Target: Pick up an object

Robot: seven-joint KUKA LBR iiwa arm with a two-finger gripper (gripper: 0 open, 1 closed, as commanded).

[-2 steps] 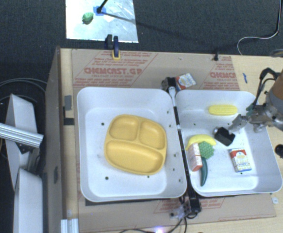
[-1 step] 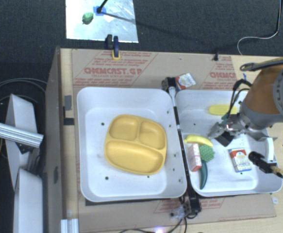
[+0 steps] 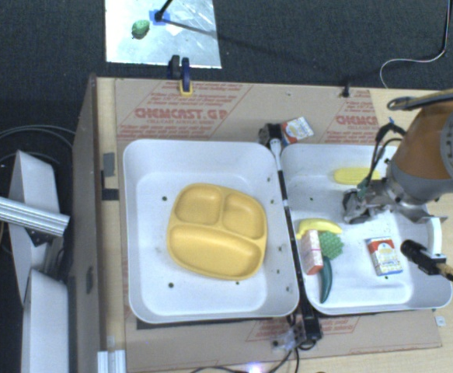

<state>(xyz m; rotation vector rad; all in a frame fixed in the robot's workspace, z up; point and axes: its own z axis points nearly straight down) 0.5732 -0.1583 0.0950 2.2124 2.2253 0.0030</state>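
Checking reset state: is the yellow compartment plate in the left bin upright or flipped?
Upright. The yellow three-compartment plastic plate lies flat on the floor of the left white bin, its recessed sections facing up, with nothing in them.

Even, bright overhead light; the white bins (image 3: 210,155) glare slightly, shadows stay soft, and the whole picture looks a little grainy.

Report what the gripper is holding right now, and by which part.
Cannot be told. The gripper is low in the right bin, between the yellow piece and the small box; nothing visible sits between its tips.
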